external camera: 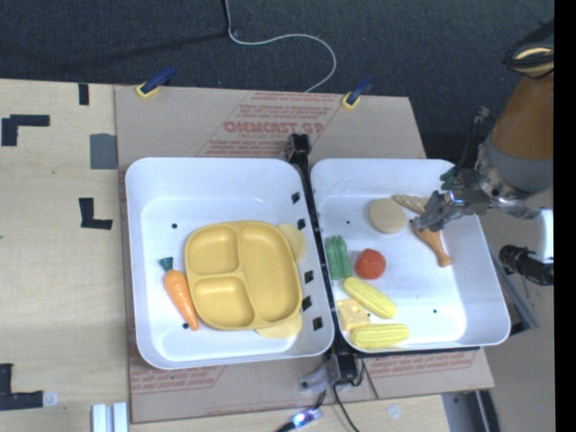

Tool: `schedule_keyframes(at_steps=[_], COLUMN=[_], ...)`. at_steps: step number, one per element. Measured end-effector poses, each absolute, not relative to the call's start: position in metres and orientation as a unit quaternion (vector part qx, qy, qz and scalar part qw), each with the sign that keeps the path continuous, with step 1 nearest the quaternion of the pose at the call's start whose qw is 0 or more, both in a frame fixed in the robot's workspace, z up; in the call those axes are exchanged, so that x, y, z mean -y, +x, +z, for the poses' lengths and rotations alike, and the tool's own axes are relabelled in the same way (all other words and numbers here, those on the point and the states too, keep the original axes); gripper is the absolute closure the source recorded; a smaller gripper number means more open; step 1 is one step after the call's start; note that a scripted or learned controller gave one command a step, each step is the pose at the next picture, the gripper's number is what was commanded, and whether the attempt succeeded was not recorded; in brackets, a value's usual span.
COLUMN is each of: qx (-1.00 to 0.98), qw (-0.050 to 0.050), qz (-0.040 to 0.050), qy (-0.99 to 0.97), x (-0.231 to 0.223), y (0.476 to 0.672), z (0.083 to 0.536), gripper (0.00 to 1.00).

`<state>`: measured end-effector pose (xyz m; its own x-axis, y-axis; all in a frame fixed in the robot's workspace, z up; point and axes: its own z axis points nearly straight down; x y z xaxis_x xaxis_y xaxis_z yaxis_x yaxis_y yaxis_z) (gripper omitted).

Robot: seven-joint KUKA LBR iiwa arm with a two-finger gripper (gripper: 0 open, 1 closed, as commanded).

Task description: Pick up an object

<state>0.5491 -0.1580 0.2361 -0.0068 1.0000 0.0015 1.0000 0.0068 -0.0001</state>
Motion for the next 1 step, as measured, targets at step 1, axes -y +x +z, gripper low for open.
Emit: schedule_keyframes(at_steps=[1], qx=[0.709], qw=[0.001], qz=[0.0004], qy=[-0.705], x=[0.1100], y=[0.5619], z=[0.2193], gripper=[1.00])
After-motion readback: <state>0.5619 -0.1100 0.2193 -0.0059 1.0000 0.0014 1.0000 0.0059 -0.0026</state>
